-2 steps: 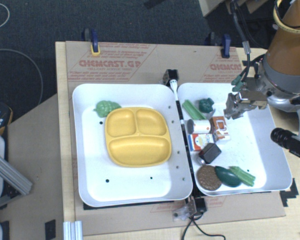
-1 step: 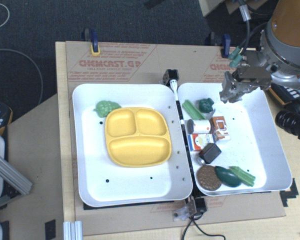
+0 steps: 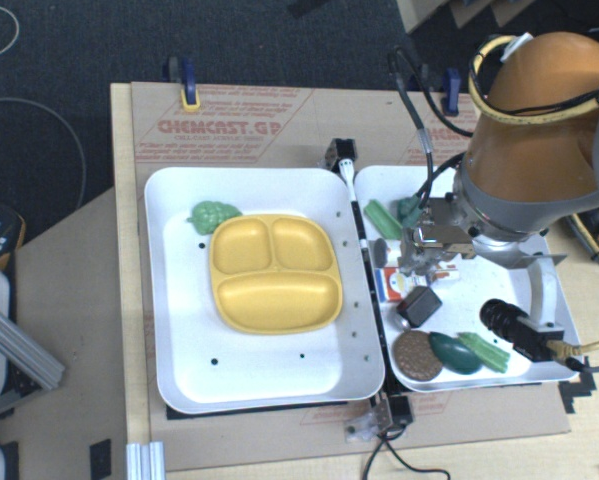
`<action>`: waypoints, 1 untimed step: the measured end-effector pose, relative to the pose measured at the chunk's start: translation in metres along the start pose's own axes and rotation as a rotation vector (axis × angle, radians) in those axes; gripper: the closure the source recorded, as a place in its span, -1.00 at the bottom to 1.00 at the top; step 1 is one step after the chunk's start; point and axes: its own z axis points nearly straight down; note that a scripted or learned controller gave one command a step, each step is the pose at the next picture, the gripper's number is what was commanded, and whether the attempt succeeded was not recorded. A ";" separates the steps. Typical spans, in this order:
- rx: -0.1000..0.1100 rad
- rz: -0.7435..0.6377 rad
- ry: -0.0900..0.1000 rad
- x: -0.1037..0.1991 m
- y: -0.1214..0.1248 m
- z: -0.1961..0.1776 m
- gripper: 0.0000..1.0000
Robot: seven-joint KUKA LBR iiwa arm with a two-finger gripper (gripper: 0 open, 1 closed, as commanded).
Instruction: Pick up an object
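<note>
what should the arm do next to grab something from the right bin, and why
Probably ease straight down a little. The gripper hangs low in the right bin, just above the dark block, with a green piece behind it. No item shows between its fingers, so nothing looks picked yet.

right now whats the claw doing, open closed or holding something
claw: cannot be told; it hangs low over the right bin above the small dark block, and the wrist hides its tips.
</note>
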 end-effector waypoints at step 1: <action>-0.009 -0.011 0.003 0.084 0.001 0.031 1.00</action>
